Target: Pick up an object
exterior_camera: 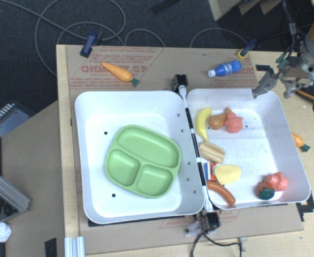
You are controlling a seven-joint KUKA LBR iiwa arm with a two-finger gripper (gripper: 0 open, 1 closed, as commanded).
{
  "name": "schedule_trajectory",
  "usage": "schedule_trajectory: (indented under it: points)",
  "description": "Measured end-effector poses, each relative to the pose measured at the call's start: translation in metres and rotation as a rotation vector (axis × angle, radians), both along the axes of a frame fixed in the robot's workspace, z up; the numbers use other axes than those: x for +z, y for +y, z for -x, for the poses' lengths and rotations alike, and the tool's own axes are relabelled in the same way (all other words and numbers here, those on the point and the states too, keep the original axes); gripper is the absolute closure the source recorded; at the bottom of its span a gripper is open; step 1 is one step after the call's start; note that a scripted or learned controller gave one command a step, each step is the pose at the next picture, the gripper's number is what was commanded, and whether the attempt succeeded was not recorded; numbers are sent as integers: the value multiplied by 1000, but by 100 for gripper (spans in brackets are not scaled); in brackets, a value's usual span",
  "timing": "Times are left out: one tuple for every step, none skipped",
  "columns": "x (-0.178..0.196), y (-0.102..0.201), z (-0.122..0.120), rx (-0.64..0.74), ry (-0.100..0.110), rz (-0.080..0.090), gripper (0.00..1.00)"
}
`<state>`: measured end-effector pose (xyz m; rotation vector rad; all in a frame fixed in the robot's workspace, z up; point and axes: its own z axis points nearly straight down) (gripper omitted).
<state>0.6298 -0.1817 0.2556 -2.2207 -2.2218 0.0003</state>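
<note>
My two-finger claw [277, 84] hangs at upper right, fingers spread and holding nothing, over the far rim of the right shallow white bin [285, 116]. Below-left in that bin lie a yellow plastic banana [202, 122] and a pink toy lump [233, 123].

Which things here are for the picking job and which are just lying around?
For the job: gripper, right bin, banana, hot dog bun, sausage, strawberry.

Lying about: green tray, left bin, carrot, blue bottle.
</note>
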Motion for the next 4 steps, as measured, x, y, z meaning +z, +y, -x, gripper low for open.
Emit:
schedule_trajectory:
  points:
    - [-69, 33, 2, 1, 1, -1, 0]
    - [-156, 38, 3, -2, -8, 4, 0]
    - [-149, 40, 4, -1, -3, 2, 100]
    - [-71, 145, 35, 1, -1, -1, 100]
